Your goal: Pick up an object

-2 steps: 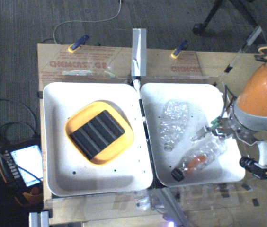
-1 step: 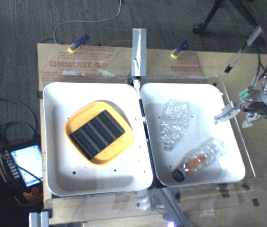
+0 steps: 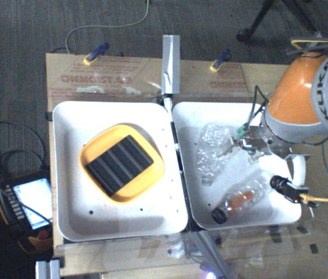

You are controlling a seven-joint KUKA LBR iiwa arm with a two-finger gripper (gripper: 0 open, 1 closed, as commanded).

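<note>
While the arm (image 3: 303, 97) leans in from the right over the right bin (image 3: 190, 156), its claw (image 3: 246, 139) sits low beside a crumpled clear plastic bottle (image 3: 210, 150) lying at the bin's far left. I cannot tell how the claw is set. Nearer, a second clear bottle (image 3: 242, 199) with a dark cap lies tilted. Over in the left bin (image 3: 65, 173) rests a yellow dish with black ridges (image 3: 123, 161).

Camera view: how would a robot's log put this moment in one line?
arm: over right bin | pincer: beside crumpled clear bottle | capped bottle: lying | yellow tray: left bin
</note>
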